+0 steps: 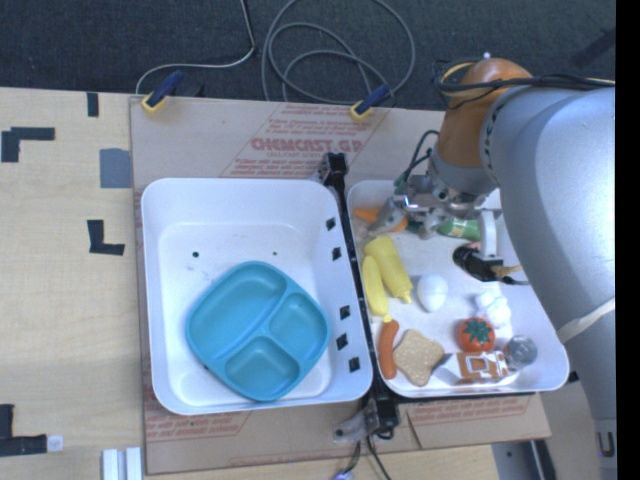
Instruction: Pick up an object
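Observation:
My gripper (410, 213) hangs low over the far end of the right bin (555, 363), reaching in from the right. Just left of it lies an orange carrot piece (367, 213). A yellow banana (374, 283) and a yellow corn cob (393, 268) lie directly below the gripper in the view. Nearby are a white egg (431, 292), a red sausage (388, 346), a bread slice (417, 356) and a red tomato (477, 334). I see nothing held between the fingers; the wrist hides much of them.
The left bin (170, 218) holds a blue divided plate (258, 330). Small white pieces (493, 305), an orange-and-white toy (478, 368) and a shiny round thing (520, 349) sit at the right bin's near right. A green item (458, 230) shows beside the gripper. The big grey arm (560, 188) covers the right side.

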`<control>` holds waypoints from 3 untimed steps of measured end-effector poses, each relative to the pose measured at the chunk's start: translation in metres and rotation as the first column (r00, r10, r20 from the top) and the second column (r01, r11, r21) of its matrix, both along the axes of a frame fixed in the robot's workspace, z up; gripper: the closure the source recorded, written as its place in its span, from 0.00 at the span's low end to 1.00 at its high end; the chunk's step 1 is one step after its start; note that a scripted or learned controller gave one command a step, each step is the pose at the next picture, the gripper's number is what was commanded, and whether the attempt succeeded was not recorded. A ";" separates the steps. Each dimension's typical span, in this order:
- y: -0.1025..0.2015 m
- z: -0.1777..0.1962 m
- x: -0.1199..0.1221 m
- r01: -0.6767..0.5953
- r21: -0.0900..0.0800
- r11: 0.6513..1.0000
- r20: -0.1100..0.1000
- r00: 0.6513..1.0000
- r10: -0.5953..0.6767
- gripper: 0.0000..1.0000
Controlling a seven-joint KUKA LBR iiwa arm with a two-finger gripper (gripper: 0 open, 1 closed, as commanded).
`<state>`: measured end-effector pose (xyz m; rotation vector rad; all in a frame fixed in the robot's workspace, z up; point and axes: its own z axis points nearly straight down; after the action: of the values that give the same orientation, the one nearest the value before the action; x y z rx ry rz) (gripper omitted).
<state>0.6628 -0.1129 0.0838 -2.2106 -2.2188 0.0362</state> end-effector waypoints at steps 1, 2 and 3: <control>-0.001 0.009 -0.001 0.004 0.002 1.000 0.000 1.000 -0.004 1.00; 0.000 0.009 0.000 0.004 0.002 1.000 0.003 1.000 -0.004 0.00; 0.019 0.002 -0.041 0.003 0.007 1.000 0.027 1.000 -0.003 0.00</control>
<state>0.6216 -0.0934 0.0861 -2.2241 -2.2253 -0.0011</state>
